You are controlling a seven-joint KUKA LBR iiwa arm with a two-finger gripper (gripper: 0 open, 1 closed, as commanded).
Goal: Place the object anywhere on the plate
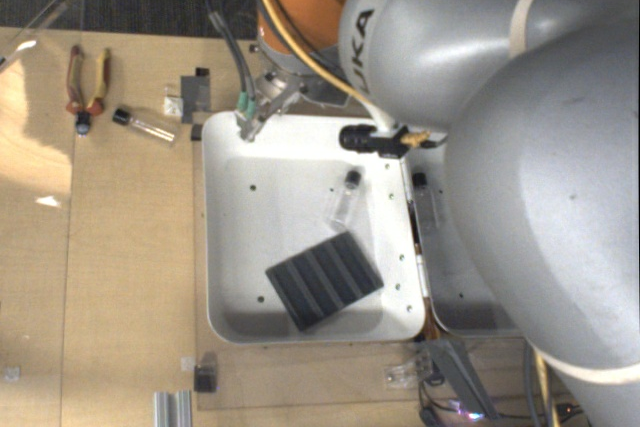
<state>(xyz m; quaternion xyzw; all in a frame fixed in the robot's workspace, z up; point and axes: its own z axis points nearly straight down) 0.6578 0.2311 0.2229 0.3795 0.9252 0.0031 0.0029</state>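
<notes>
Light wooden surface (110, 275). White bin (230, 245) at middle; second bin (470, 315) beside it toward right edge, mostly covered by arm. Near far left corner: red-handled pliers (87, 85), small vial (145, 125). Small dark block (206, 376) near front edge.

Grey arm (500, 115) with orange band reaching in from the right, gripper (255, 115) at the white bin's (230, 255) far left corner, dark ridged plate (323, 281) near its front edge, clear vial (345, 200) beside it, pliers (87, 85) on the bench's (100, 265) far left.
</notes>
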